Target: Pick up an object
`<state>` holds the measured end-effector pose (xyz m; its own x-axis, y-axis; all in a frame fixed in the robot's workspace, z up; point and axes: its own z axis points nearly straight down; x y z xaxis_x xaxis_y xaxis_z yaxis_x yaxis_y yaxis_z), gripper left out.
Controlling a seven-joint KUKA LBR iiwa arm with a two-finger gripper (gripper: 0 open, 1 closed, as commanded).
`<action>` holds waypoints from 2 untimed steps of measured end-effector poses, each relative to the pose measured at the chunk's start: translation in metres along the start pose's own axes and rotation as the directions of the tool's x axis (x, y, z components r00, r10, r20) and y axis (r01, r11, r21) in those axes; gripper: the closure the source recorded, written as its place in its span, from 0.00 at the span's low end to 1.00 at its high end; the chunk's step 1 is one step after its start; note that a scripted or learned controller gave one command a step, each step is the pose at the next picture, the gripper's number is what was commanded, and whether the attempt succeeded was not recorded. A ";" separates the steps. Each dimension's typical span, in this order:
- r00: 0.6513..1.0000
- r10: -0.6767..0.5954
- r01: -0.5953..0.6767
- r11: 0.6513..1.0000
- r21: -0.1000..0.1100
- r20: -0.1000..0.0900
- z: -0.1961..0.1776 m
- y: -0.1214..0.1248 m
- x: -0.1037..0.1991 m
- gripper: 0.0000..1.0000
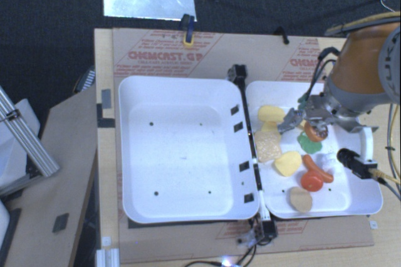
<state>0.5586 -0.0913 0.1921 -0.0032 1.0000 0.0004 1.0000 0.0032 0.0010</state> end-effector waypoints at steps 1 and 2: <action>1.000 0.001 -0.001 1.000 -0.003 0.004 0.098 -0.066 -0.051 0.00; 1.000 0.001 -0.001 1.000 -0.004 0.002 0.089 -0.066 -0.050 1.00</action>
<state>0.4932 -0.1418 0.1026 -0.0020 1.0000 -0.0013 1.0000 0.0020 0.0049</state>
